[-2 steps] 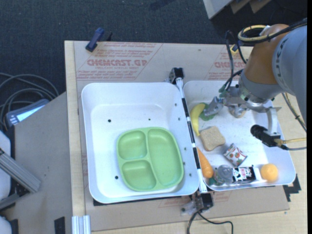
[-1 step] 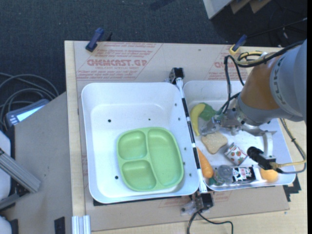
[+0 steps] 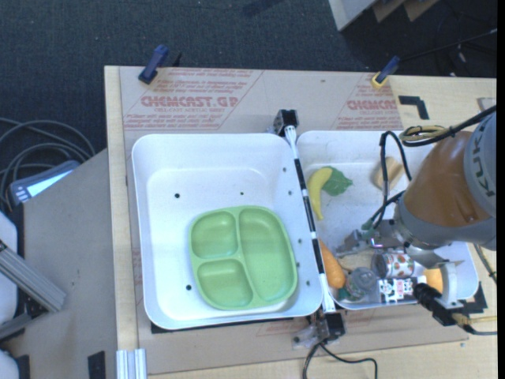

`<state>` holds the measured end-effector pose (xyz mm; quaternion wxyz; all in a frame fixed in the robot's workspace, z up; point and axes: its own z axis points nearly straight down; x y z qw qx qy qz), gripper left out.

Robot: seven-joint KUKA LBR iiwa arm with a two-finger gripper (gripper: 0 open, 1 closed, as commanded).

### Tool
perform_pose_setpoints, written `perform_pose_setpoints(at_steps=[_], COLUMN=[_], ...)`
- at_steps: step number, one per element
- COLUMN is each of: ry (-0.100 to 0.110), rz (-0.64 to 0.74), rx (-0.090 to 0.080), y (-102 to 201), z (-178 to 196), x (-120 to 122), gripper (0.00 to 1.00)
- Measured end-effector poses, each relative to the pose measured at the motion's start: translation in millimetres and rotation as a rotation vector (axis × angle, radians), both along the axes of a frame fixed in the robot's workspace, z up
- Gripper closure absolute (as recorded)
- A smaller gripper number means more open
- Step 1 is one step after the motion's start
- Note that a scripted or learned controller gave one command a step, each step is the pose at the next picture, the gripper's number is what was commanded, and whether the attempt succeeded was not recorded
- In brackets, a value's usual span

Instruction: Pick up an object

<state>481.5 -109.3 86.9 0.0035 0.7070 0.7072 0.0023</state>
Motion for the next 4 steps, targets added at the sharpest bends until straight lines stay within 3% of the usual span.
perform_pose_setpoints(at_steps=[1, 2, 3, 4], ry=[0.006, 0.011, -0.012, -0.001], rz=[0.000, -0.001, 0.001, 0.000], rx=[0.000, 0.002, -0.007, 0.001], y=[-58, -47, -42, -39], z=[100, 27, 3, 10], x=[46, -3, 22, 19], gripper=[0.00, 0.00, 0.00, 1.00])
